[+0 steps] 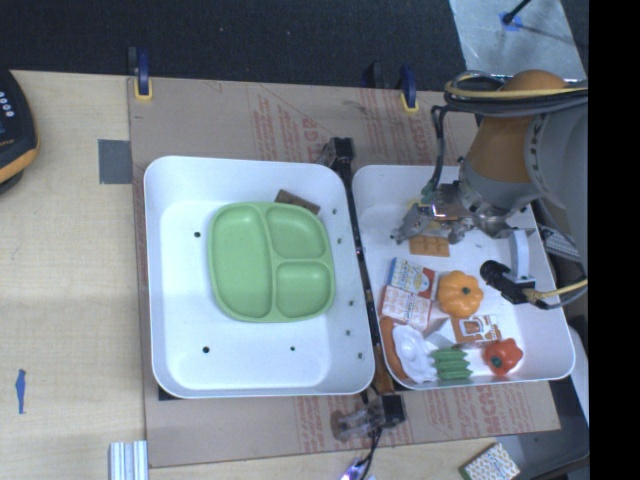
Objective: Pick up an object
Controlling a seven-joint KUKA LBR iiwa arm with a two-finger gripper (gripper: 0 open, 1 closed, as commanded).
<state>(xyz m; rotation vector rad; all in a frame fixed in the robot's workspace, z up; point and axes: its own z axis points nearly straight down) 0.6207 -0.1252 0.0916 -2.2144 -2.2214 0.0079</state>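
Bench: two shallow white plastic bins [165,268]. Two-finger gripper [432,220] is low in the right bin, above the small orange toy pumpkin [460,293]. Finger state indeterminate. Nothing visibly grasped; pickup outstanding.

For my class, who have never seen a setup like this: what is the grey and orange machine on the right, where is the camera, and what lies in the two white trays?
The machine is a robot arm, and its gripper hangs over the right bin. One fixed camera looks down at a slant on the bench. The left bin holds a green divided plate with a small brown thing behind it. The right bin holds toy food: an orange pumpkin, a red pepper, something green, a white lump and small printed packets. I see nothing between the gripper's fingers, though its tip is too blurred to be sure.
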